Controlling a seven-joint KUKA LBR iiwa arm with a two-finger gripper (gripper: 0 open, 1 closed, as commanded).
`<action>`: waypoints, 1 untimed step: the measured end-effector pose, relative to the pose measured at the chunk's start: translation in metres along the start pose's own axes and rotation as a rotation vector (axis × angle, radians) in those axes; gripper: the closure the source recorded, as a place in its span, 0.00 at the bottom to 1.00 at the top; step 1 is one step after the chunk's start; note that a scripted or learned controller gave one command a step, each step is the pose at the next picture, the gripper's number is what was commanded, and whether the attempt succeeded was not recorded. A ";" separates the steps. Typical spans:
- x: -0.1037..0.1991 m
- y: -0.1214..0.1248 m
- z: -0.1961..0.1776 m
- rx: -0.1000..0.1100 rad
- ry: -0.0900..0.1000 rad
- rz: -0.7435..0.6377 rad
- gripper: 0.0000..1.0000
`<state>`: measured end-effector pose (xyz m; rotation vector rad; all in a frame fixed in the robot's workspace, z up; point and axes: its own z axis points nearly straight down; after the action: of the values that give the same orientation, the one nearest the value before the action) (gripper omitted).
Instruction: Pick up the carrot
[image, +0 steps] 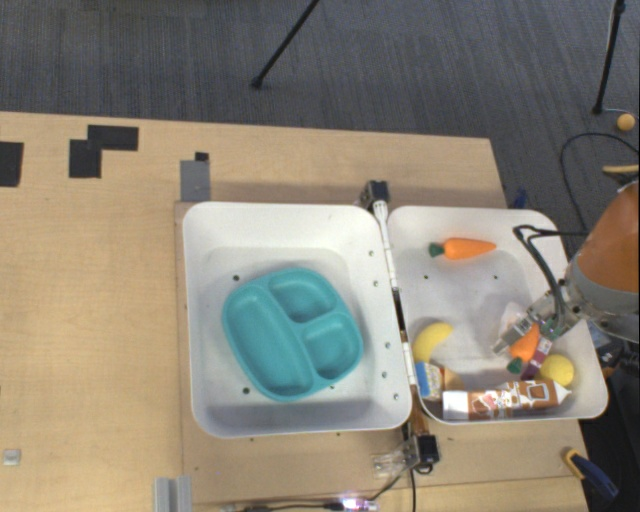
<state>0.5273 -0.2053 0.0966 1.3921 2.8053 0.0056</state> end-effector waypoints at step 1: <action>-0.001 0.002 -0.011 -0.004 -0.004 0.001 1.00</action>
<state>0.5293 -0.2047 0.1075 1.3911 2.8003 0.0084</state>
